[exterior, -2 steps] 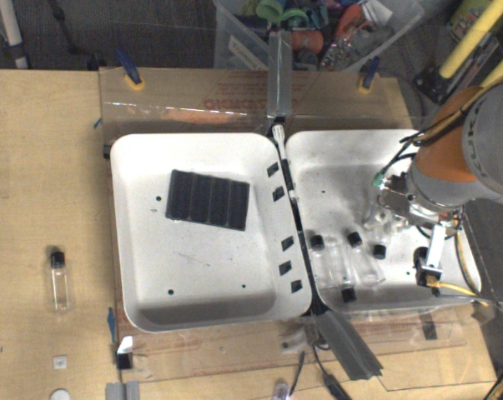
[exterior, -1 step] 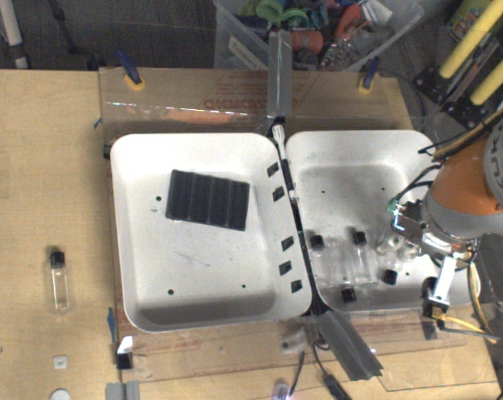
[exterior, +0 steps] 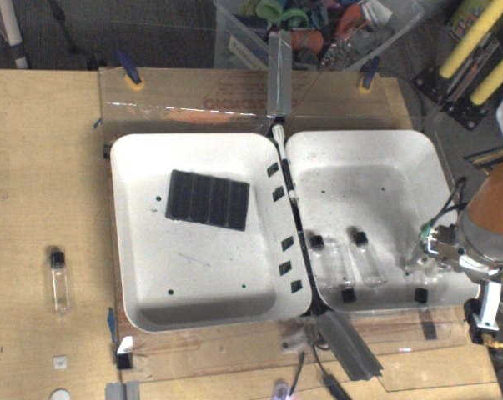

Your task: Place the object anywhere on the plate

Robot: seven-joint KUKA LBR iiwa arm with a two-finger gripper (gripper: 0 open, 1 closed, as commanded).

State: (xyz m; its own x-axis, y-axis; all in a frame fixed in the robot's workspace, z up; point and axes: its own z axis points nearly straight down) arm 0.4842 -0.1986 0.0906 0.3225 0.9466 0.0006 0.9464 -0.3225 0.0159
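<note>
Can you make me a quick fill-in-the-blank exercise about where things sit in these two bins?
The dark plate lies in the ___ bin.
The clear vials lie in the ___ bin.
One more vial lies outside both bins, on the wooden ___.

Missing words: left; right; bench

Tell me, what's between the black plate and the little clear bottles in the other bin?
In the camera view, the two bins' touching rims with a row of black tape tabs lie between the black plate and the clear bottles.
</note>
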